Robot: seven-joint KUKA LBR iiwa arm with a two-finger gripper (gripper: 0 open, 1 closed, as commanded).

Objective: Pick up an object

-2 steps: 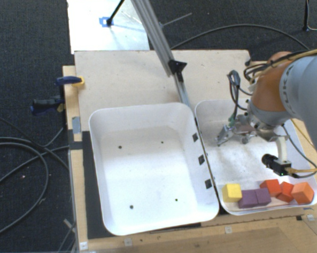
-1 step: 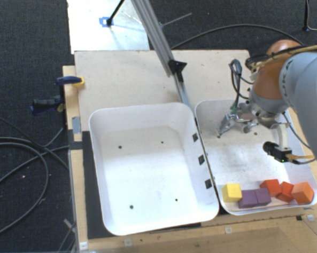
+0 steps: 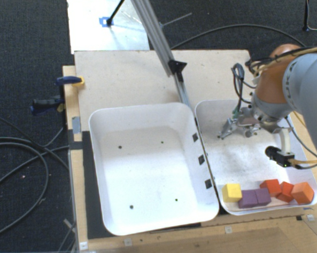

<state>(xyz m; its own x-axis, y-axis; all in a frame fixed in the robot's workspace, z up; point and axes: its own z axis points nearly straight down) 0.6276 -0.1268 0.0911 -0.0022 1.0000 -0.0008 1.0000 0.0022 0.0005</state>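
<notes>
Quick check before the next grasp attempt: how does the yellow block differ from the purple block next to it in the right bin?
The yellow block is small and roughly cube-shaped; the purple block is longer and lies flat. The yellow block sits at the left end of the row, and the purple block lies between it and the orange blocks. Both rest along the near wall of the right bin, apart from the gripper.

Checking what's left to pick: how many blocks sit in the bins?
5, along the right bin's near edge: yellow block, purple block, three orange blocks.
</notes>
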